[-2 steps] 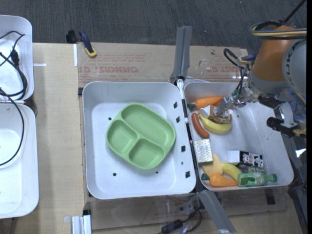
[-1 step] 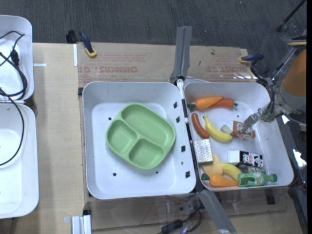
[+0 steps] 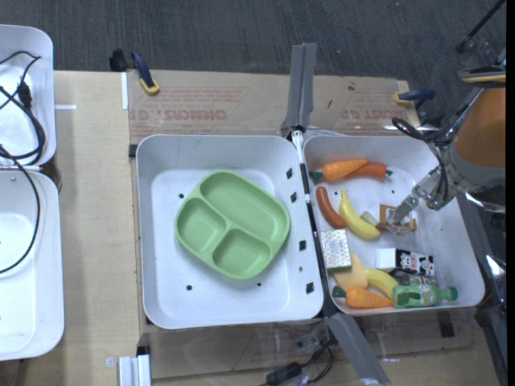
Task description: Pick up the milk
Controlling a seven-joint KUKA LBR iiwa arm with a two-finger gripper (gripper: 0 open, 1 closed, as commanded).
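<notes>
The arm [image 3: 483,135] is being reached in from three o'clock, slanted downward, its gripper [image 3: 396,217] being held low over the right bin [image 3: 459,240] beside a banana [image 3: 356,215]; whether anything is being clasped cannot be told. The milk [image 3: 415,262], a small black-and-white carton, is being kept at the bin's five o'clock, just above a glossy green bottle [image 3: 422,295]. A matte green, three-compartment plate [image 3: 232,224] is being held in the left bin [image 3: 153,240].

Matt green plastic plate [image 3: 233,224] – smooth white plastic bins [image 3: 153,240] – on a dull brown cardboard sheet [image 3: 217,103].
</notes>
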